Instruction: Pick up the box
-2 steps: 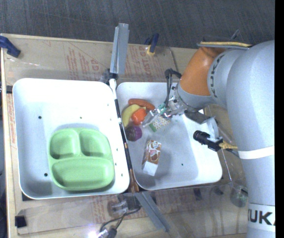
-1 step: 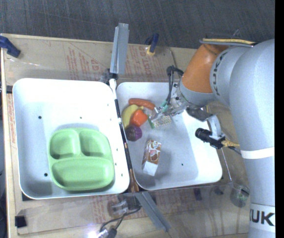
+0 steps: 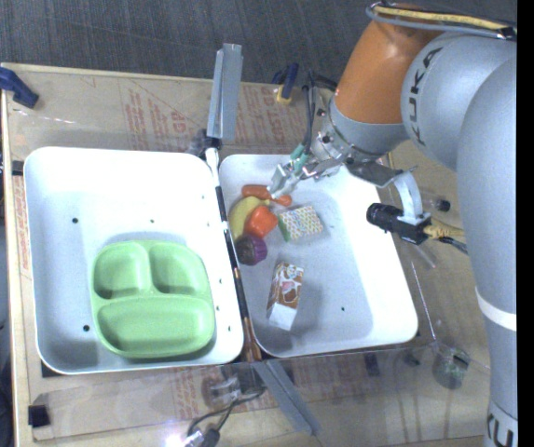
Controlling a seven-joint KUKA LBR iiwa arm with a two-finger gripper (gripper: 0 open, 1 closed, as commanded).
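Camera view: box (image 3: pixel 286 295) lying in the right bin (image 3: pixel 378 287), toward its near side, tilted, well apart from everything else. Claw (image 3: pixel 288 173) up at the far-left corner of that bin, just above an orange piece (image 3: pixel 256 192); can't tell how open, nothing visibly gripped. Green tray (image 3: pixel 152 296) sitting in the left bin (image 3: pixel 61 203).
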